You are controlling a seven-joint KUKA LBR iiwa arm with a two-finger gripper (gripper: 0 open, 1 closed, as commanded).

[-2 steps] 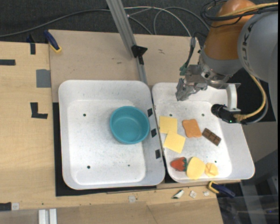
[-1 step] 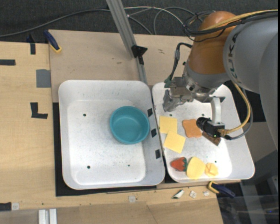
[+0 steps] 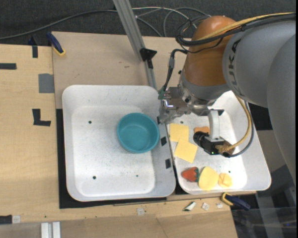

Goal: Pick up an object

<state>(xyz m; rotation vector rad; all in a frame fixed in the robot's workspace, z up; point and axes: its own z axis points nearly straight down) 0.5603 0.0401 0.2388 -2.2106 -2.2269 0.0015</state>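
We see the likeliest things to pick in the right bin (image 3: pixel 258 177): two pale yellow cheese-like squares (image 3: pixel 183 142) lie flat and overlapping near its left wall, the upper one square to the wall and the lower one turned so its corners point up and down the view. In front of them, along the near rim, sit a small red piece (image 3: pixel 190 174), a round yellow piece (image 3: pixel 207 178) and a smaller yellow lump (image 3: pixel 225 180), close together in a row running left to right. An orange piece (image 3: pixel 202 130) peeks out just behind a black fitting on the arm.

The end effector (image 3: pixel 171 108) hangs over the wall shared by the two bins, just above the squares; we cannot tell how far its fingers are spread, and we see nothing held in them. The arm crowds the back half of the right bin, leaving little open room there.

In the left bin (image 3: pixel 84 182) a teal bowl (image 3: pixel 137 132) stands upright toward the right side, with bare floor all around it.

On the grey arm housing we read part of the KUKA lettering (image 3: pixel 232 58). A blue clamp (image 3: pixel 56 43) sits on the table (image 3: pixel 20 172) at the back left.
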